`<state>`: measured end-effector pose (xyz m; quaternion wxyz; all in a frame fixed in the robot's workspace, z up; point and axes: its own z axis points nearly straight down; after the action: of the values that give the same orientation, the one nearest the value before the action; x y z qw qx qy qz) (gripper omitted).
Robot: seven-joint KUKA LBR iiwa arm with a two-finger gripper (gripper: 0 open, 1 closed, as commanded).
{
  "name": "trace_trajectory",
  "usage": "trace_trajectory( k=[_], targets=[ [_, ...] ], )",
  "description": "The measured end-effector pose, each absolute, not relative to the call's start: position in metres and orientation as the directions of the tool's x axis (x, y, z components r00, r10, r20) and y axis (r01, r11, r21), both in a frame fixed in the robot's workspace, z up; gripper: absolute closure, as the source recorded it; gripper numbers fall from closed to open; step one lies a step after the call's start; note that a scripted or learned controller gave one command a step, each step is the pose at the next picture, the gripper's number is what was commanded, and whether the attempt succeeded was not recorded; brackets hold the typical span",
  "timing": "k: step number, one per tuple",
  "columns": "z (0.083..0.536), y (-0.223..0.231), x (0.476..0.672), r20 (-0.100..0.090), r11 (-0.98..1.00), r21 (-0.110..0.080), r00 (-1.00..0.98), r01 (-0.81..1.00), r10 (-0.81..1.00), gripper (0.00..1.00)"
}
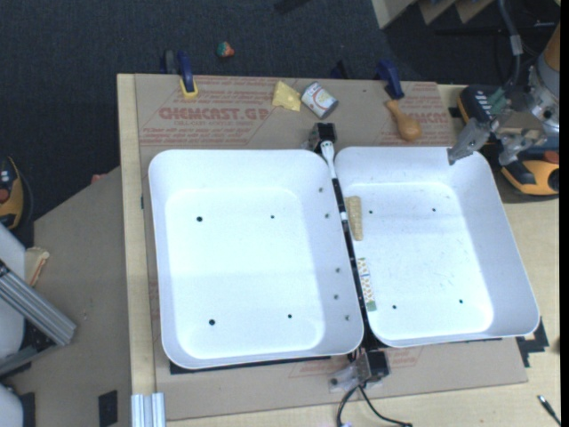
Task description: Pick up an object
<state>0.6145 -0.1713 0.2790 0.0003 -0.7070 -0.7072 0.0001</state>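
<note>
1. Two white bins sit side by side on the bench: the left bin (pixel 244 256) and the right bin (pixel 436 247).
2. One tan stick (pixel 354 217) lies in the right bin, against its left wall near the far corner.
3. Beyond the bins' far edges lie three things: a yellow piece (pixel 286 96), a small box (pixel 319 100) and a wooden knob (pixel 404 120).
4. The gripper (pixel 487 140) hangs over the right bin's far right corner, fingers spread, nothing between them.
</note>
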Motion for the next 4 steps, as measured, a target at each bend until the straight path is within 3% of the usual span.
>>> trace_trajectory(
  k=[1,2,3,4],
  targets=[
    [0.290,-0.171,0.615,-0.001,0.001,0.003,-0.001,1.000,1.000,1.00],
    [0.370,-0.222,0.562,-0.007,-0.006,0.010,0.006,1.000,1.000,1.00],
    [0.408,-0.225,0.522,-0.004,-0.002,0.007,0.002,1.000,1.000,1.00],
    [0.281,-0.177,0.503,0.007,0.003,-0.014,-0.003,1.000,1.000,1.00]
  ],
)
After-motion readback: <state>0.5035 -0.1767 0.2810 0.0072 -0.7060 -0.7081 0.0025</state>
